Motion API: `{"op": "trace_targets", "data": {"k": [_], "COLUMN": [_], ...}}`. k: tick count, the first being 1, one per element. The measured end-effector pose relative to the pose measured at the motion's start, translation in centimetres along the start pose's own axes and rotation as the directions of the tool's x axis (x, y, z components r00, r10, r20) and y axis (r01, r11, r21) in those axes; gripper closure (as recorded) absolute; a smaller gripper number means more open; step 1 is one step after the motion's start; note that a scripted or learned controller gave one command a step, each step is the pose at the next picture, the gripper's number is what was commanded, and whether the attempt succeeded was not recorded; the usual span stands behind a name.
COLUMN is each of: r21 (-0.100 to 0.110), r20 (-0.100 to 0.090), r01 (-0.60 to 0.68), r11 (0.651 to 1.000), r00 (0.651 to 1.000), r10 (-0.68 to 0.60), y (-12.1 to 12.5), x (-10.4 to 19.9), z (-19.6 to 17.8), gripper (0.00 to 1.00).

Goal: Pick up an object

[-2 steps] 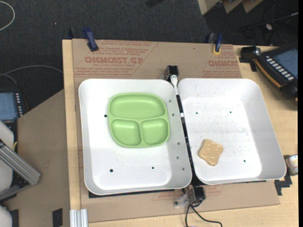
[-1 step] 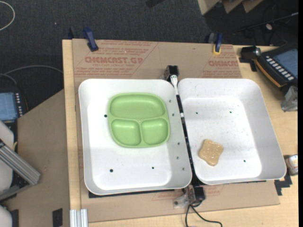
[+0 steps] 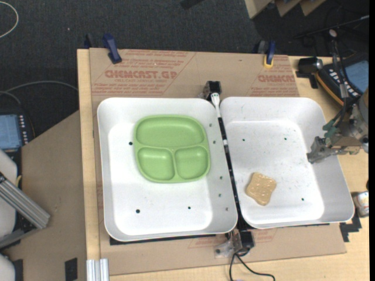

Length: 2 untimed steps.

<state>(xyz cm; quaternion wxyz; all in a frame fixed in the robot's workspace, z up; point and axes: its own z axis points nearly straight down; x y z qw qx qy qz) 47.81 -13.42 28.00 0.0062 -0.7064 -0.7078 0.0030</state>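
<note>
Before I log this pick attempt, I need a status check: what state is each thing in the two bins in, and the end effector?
Green divided plate: flat and upright in the left bin, compartments bare.
Tan cracker-like piece: lying flat on the right bin's floor, apart from the walls, untouched.
End effector: over the right bin's right edge, away from the cracker-like piece, holding nothing visible.

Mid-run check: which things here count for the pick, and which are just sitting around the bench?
For the job:
- cracker, lying in the right bin
- green tray, lying in the left bin
- pincer, over the right bin's right edge

Just lying about:
- blue clamp and yellow clamp at the board's far edge
- cables at the near edge
</note>
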Motion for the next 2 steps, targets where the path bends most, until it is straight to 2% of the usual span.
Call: {"op": "trace_targets", "data": {"k": [1,2], "r21": [-0.035,0.000], "r20": [0.008,0.002], "r01": [0.003,0.001], "r11": [0.999,1.000], "r00": [1.000,1.000], "r10": [-0.003,-0.001], "y": [0.0,-0.1], "x": [3.6,7.1], "z": [-21.9,-8.8], "gripper": [1.00,1.00]}}
